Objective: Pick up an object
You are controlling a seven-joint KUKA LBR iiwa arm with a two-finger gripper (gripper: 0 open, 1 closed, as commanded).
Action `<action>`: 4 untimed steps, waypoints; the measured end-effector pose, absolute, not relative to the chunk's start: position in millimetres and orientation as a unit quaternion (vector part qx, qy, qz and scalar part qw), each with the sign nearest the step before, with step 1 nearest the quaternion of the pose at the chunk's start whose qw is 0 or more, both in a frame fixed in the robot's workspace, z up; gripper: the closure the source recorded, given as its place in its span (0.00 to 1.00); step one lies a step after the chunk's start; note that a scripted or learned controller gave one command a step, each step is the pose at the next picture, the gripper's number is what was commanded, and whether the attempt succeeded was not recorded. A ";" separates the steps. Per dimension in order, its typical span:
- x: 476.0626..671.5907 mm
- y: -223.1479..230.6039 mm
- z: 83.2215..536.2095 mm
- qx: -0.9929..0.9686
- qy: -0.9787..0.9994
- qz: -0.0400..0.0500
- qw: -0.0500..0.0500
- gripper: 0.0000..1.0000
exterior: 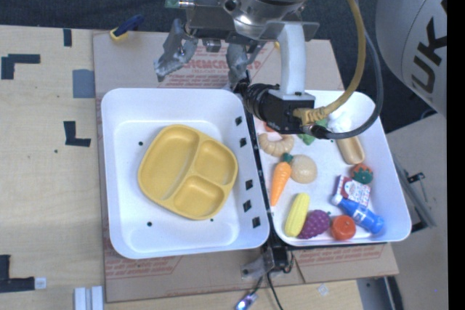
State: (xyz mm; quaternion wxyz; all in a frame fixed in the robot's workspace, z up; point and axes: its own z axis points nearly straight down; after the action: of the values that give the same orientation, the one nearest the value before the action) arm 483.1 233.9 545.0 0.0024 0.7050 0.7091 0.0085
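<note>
My gripper (205, 63) hangs high over the bench, above the far edge of the left bin (116, 156). Its two grey fingers (173, 54) stand apart and open, and nothing shows between them. In the left bin lies a yellow divided plate (189, 170). The right bin (392, 178) holds several toy foods: a carrot (279, 181), a corn cob (296, 214), purple grapes (316, 223), a red-orange round fruit (343, 228), a blue bottle (362, 216), a red and white carton (353, 191), a strawberry (361, 173), a tan bread roll (352, 149) and a pale round piece (303, 169).
A black unit (280, 109) with a yellow cable (356, 76) sits over the far end of the divider between the bins. Beyond the bins lie a brown cardboard sheet (123, 62) and a blue and yellow clip (126, 27). The arm's large grey body (429, 18) fills the upper right.
</note>
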 end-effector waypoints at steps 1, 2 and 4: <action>483.4 234.2 544.6 0.705 0.709 -0.001 0.000 1.00; 483.4 235.0 554.2 0.704 0.710 -0.002 0.000 1.00; 483.6 236.4 573.2 0.703 0.711 -0.004 -0.001 1.00</action>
State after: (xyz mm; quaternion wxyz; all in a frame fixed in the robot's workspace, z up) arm 483.6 236.4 573.2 -0.0011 0.7030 0.7112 -0.0039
